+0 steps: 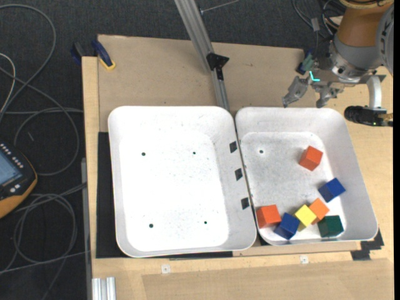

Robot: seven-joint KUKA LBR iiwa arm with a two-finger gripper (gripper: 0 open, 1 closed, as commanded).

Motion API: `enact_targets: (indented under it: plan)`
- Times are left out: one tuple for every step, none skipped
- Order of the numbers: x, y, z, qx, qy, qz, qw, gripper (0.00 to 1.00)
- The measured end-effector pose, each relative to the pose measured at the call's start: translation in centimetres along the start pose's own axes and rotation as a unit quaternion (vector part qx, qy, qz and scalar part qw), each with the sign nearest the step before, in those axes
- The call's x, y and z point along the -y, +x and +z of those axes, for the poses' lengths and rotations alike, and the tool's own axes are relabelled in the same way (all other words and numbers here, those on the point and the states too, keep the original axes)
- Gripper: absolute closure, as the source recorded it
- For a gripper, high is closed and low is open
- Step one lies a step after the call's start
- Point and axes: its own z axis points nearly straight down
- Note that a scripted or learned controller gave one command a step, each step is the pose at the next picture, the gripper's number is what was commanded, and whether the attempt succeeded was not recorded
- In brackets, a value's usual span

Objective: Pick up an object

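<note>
Bench point(162, 67) — a pale wooden board, lying on dark carpet and bearing two shallow white bins side by side.

Left bin point(172, 180) — sitting on the bench's left part, its speckled floor showing four small dark dots.

Right bin point(356, 167) — lying just beside the left bin, their inner rims touching along a seam marked by three small black clips. All the blocks are resting inside it.

Arm point(362, 24) — grey with an orange band, reaching in from the upper right corner and hanging above the bench just beyond the right bin's far rim.

Metal rail point(197, 36) — slanting down from the top edge to the seam between the bins.

Gripper point(310, 96) — hovering over the far rim of the right bin, well apart from every block. Its two fingers are standing spread apart, with nothing between them.

Blocks, all in the right bin:
- red-orange block point(310, 158), sitting alone near the middle, tilted.
- blue block point(332, 189), lying near the right wall.
- orange block point(269, 215), resting at the near left corner.
- second blue block point(287, 225), just beside that orange block.
- yellow block point(305, 215), touching the second blue block.
- small orange block point(319, 208), pressing against the yellow block.
- dark green block point(330, 227), sitting by the near rim — just beside the small orange block.
</note>
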Motion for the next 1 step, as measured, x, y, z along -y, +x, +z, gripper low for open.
enact_targets:
  plan:
    - [-0.24,-0.15,4.25,0.0,0.002,0.0,1.0,0.0]
